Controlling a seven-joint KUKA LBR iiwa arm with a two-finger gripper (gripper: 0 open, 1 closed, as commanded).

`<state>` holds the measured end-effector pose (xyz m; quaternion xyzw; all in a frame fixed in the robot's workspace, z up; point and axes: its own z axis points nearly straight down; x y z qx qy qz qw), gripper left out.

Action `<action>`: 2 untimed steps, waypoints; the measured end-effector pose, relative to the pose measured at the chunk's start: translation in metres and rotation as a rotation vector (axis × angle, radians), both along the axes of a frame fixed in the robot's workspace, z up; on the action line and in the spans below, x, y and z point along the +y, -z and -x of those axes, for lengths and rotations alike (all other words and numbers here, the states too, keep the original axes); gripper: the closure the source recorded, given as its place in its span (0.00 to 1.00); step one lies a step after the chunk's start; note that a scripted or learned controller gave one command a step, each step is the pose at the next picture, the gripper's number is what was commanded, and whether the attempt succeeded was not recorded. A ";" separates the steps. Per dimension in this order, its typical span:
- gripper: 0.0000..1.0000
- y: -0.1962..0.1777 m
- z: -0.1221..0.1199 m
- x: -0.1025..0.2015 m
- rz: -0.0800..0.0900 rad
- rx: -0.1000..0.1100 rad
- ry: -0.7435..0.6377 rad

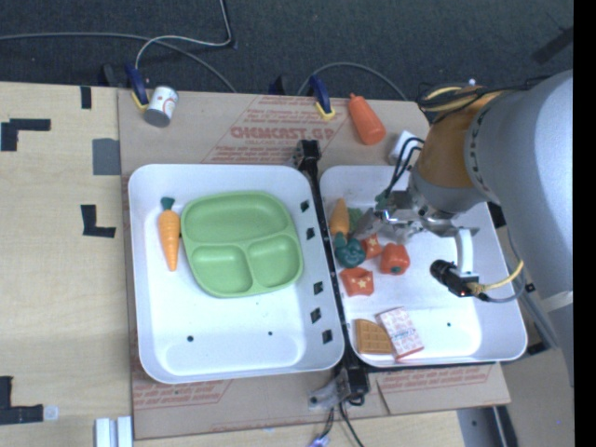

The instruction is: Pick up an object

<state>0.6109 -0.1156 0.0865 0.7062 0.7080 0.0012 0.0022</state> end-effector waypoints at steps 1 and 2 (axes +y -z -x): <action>0.00 0.000 0.038 -0.006 0.001 -0.001 0.001; 1.00 -0.010 0.037 -0.007 0.002 -0.001 0.001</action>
